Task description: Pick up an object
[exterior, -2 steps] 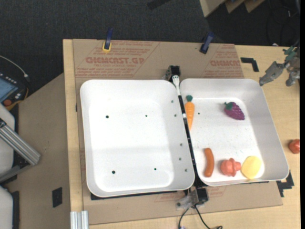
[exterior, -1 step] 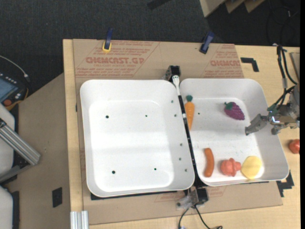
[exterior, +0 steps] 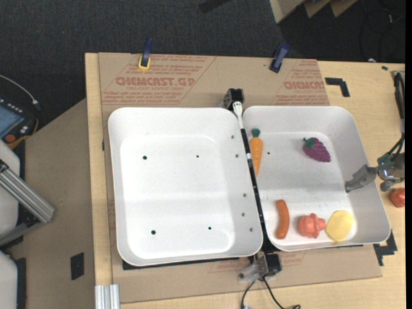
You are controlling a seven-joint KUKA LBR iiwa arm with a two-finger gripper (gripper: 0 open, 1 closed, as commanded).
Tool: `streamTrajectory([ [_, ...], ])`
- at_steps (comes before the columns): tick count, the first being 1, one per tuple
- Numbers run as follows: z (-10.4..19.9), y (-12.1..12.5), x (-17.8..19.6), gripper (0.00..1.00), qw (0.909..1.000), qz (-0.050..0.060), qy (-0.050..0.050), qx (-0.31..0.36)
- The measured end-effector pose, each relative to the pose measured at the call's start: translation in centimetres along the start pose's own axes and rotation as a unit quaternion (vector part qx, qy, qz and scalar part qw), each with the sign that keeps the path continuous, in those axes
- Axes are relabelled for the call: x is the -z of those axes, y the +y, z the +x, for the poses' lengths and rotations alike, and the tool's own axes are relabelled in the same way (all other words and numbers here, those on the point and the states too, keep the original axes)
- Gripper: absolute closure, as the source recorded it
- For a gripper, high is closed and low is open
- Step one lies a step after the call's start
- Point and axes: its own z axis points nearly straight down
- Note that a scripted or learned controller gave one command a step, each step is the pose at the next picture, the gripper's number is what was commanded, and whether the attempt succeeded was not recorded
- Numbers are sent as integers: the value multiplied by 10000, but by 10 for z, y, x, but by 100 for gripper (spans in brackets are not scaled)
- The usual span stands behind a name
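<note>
Gripper at the three o'clock edge of the camera view

The arm reaches in from three o'clock, little of it visible beyond its metallic wrist end. The gripper (exterior: pixel 358 180) sits low at the frame's right margin, one grey finger (exterior: pixel 360 177) slanting toward eight o'clock. Whether the jaws stand apart or together cannot be made out, and nothing visible sits between them.

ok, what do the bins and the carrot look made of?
Bins: likely thin moulded plastic, white, slightly glossy, with rounded corners and soft highlights. Carrot: probably a plastic toy, uniform orange with a green cap and smooth surface; too small to be sure.
</note>
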Motion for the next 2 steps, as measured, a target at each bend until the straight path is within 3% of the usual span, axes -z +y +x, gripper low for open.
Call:
streamTrajectory([
  [1, 2, 1, -59, 0, 10000, 16, 13, 15],
  [2, 2, 1, -75, 0, 10000, 4, 8, 16],
])
